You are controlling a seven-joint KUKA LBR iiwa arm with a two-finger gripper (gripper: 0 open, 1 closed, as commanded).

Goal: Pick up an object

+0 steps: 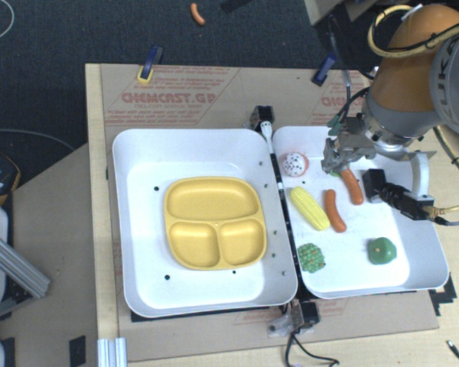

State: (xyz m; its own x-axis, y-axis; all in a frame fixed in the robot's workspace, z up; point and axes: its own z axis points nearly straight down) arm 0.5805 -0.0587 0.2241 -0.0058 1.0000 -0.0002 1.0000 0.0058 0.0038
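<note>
The gripper [338, 161] hangs low over the right bin [421, 270], at about twelve o'clock in it, and whether it is spread or pressed together I cannot tell — the wrist hides the tips from above. Nothing can be seen pinched in it. The likely targets lie close by: a sausage [353, 186] just below the tool at five o'clock from it, a second sausage [335, 210] beside that one, a corn cob [309, 208] at seven o'clock, and a speckled white ball [294, 164] at nine o'clock near the bin's inner wall. Farther down sit a piece of broccoli [311, 258] and a green pepper [381, 251], well apart from the tool. The risk, as I judge it, comes from crowding: the two sausages and the cob lie near one another, so a descent slightly off line could nudge one aside or catch two at once, and the round, smooth sausage could roll out of a closing grip. The ball, close to the wall, could be pushed against it rather than taken. The left bin [138, 205] holds a yellow divided plate [214, 222]. Both bins rest on a cardboard-covered bench [176, 90] with clamps at its far edge, over dark carpet [61, 21] where a small orange item [197, 14] lies — well out of reach.
</note>
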